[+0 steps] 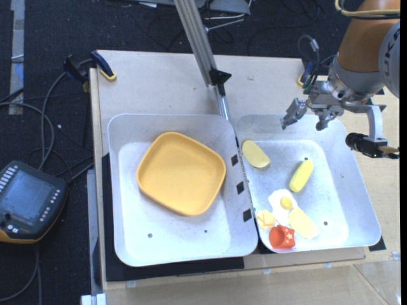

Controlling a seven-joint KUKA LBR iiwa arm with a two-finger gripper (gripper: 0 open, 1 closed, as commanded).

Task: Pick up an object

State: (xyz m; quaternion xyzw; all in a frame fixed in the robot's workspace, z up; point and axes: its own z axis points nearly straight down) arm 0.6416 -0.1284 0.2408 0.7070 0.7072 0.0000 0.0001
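A pale counter [165, 81] is seen from above, and two shallow white bins are set on it side by side. In the left bin [127, 234] a yellow square plate [181, 172] is laid flat, somewhat toward the upper middle. In the right bin [346, 202] several toy food pieces are scattered: a pale yellow slice [255, 154] is placed near the bin's upper left, a yellow corn-like piece [301, 175] is laid at a slant near the middle, and a cluster is gathered at the lower left, made up of a fried egg [283, 202], a pale yellow wedge [303, 223], a small yellow chunk [265, 219] and a red piece [282, 236] against the bin's front rim. The grey arm with its orange band [372, 27] is brought in from the right, and the pincer [306, 116] is held above the upper edge of the right bin, its fingers spread wide apart with nothing between them. It is kept well apart from the corn-like piece and the slice below it. A black handheld console [27, 199] is left on the dark floor to the left of the counter.
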